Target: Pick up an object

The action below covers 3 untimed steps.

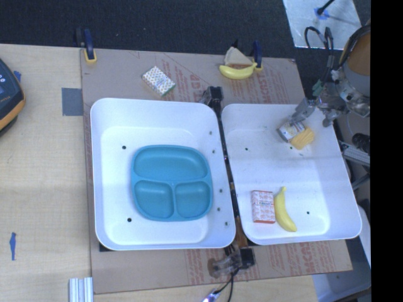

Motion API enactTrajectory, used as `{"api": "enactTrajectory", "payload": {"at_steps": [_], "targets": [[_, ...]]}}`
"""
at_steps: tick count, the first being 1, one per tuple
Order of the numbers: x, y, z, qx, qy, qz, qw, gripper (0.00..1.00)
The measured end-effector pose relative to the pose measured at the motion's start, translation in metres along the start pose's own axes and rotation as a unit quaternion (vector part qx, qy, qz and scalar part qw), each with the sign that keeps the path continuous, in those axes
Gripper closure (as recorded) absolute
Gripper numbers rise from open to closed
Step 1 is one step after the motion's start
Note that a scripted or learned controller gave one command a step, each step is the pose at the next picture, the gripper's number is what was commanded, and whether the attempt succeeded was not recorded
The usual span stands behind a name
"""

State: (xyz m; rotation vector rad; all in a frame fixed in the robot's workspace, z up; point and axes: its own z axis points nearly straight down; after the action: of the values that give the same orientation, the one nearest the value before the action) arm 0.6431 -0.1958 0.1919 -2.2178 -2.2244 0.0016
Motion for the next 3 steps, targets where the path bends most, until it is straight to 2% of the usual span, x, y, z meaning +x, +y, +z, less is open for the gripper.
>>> {"api": "enactTrajectory", "payload": {"at_steps": [1, 2, 3], "targets": [[0.042, -0.073, 0.096, 0.002, 0.000, 0.000, 1.0000, 0.00], [0.058, -0.130, 0.101, 0.002, 0.000, -0.001, 1.0000, 0.00], [0.077, -0.167, 0.101, 0.002, 0.000, 0.000, 1.0000, 0.00]]}}
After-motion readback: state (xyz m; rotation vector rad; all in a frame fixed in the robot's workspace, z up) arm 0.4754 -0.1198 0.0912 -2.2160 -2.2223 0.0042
